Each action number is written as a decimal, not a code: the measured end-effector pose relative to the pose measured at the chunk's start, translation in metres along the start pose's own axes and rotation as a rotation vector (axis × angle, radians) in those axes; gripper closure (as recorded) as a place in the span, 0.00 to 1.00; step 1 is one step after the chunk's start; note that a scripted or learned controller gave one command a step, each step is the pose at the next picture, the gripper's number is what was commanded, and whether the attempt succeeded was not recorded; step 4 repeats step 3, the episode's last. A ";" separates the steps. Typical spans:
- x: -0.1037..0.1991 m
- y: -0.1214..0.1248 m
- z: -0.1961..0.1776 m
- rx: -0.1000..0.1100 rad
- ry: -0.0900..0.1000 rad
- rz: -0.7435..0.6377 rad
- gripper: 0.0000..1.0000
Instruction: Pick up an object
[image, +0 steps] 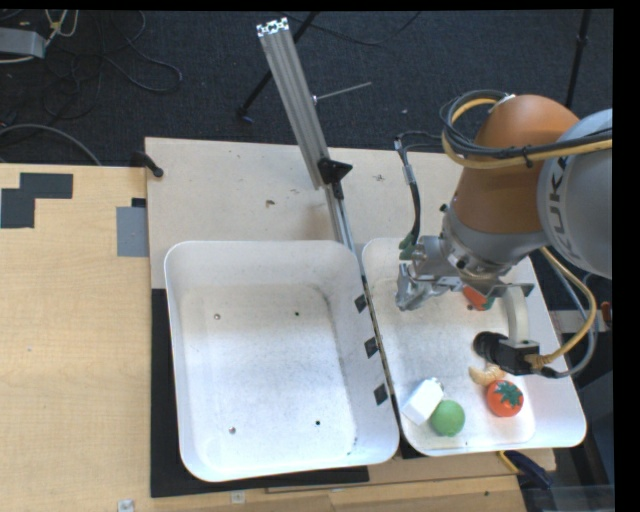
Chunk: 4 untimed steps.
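Honestly, I can't tell the state of the gripper (418, 290) hanging over the right bin (560, 432). The green ball (448, 417), white block (422, 400) and tomato (505, 398) sit nearer the front; centre squarely over one before descending.

green ball (448, 417): round, in the right bin's (560, 425) near end
white block (423, 400): tilted, touching the ball's left
tomato (505, 398): red, right of the ball
tan piece (484, 375): just above the tomato
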<state>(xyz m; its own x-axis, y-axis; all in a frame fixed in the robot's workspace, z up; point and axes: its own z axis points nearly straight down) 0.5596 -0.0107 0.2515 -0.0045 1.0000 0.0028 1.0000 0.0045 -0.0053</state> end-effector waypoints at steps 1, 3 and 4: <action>0.052 -0.015 0.019 0.002 -0.001 0.001 1.00; 0.092 -0.029 0.027 -0.001 -0.003 0.007 0.00; 0.092 -0.029 0.027 -0.001 -0.003 0.007 0.00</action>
